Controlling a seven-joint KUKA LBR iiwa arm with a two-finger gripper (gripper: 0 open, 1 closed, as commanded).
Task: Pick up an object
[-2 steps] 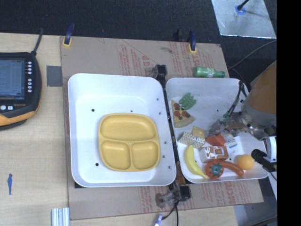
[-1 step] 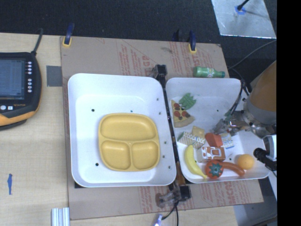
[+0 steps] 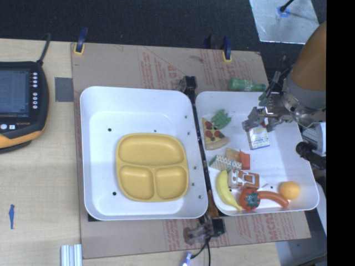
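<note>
Two white bins: the left bin (image 3: 94,148) holds one yellow divided tray (image 3: 151,166). The right bin (image 3: 288,154), at three o'clock, holds one pizza slice (image 3: 213,134), one banana (image 3: 223,190), one orange (image 3: 289,190), one small carton (image 3: 258,139).

A divided tray (image 3: 151,167) lies in the left bin (image 3: 97,110); toy foods (image 3: 242,177) fill the right bin (image 3: 299,165).

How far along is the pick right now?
Done: the grey two-finger gripper has reached over the right white bin and sits just above the small white-and-grey carton. In hand: nothing shows between its fingers; the carton lies on the bin floor. Left: the grasp and the lift. The yellow divided tray lies in the left white bin.
</note>
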